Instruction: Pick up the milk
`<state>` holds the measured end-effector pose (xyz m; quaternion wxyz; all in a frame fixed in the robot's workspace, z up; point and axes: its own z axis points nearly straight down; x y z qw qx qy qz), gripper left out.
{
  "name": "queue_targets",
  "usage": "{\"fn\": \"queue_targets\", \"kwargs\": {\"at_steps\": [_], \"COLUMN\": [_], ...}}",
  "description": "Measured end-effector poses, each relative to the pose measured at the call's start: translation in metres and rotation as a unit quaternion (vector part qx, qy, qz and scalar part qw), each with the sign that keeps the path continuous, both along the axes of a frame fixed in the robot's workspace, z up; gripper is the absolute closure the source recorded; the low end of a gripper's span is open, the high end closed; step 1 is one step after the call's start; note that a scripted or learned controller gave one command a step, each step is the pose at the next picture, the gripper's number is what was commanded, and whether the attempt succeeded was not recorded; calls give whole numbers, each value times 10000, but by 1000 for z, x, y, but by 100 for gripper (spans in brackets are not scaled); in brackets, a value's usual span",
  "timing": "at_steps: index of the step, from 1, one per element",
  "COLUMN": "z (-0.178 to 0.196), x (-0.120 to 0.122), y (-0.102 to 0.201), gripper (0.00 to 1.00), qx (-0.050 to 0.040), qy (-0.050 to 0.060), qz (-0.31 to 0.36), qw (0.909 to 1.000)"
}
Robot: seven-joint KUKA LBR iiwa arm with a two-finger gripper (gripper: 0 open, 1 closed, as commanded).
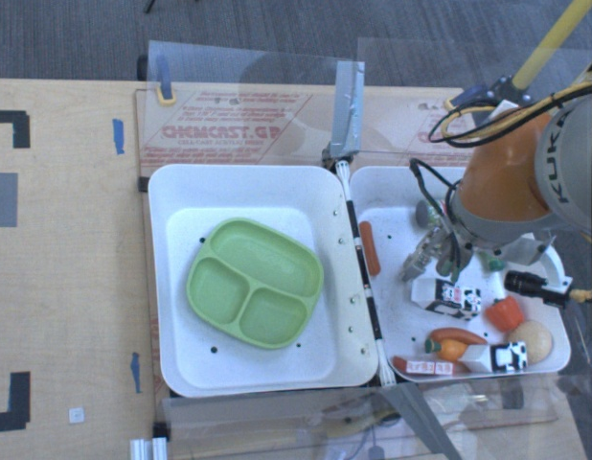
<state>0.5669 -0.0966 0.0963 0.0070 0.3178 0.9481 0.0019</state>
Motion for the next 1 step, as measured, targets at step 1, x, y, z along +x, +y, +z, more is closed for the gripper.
{"fn": "queue_targets", "kwargs": {"at_steps": [1], "z": [0], "x": [0], "y": [0], "gripper": [0], "qx": [0], "qy": [1], "qz": [-1], "qw": [10000]}}
